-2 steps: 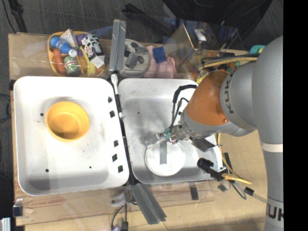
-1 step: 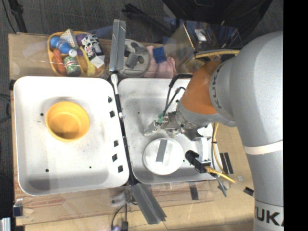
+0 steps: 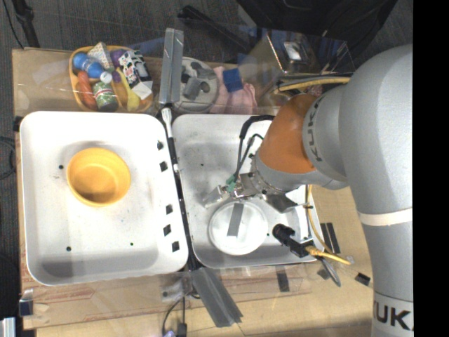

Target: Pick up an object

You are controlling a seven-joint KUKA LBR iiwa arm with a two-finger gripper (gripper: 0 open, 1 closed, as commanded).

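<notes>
Two shallow white bins sit side by side on the bench point(image 3: 344, 220). A white round dish point(image 3: 247, 241) lies flat in the right bin point(image 3: 210, 135). The dish itself has no long axis, but its grey strip point(image 3: 234, 221) runs almost straight toward the gripper point(image 3: 237, 187), which is at the dish's far edge; I cannot tell if it is spread or closed. Well left of the dish, in the left bin point(image 3: 42, 139), is a yellow bowl point(image 3: 98, 176).

The grey arm point(image 3: 382, 132) reaches in from the right, orange-banded wrist point(image 3: 287, 142) bent downward, pincer point(image 3: 235, 189) pointing down.
</notes>
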